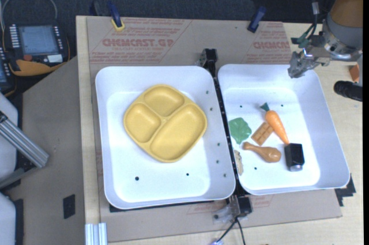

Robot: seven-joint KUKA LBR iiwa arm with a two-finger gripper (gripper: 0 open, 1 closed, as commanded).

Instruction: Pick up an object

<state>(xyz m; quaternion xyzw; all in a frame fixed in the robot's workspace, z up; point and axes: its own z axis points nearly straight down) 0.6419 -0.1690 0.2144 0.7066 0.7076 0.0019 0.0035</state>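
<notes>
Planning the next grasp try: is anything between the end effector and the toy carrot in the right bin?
Nothing visible. The end effector hangs at the right white bin's far rim; bare bin floor lies between it and the orange toy carrot. A brown waffle piece touches the carrot's left side.

My arm [346, 7] runs off the picture's right edge, so only the orange band and the wrist are in sight. My gripper [298, 68] hangs over the right bin's [328, 123] far rim, too small and blurred to read. At the near edge of the bench [173, 221], a cable [230, 232] is cut off by the picture's bottom. By the divider, at the right bin's left wall, a small pale scrap [238, 164] is too tiny to name. The handheld screen [36, 43] beyond the bench's left edge is unreadable.
</notes>
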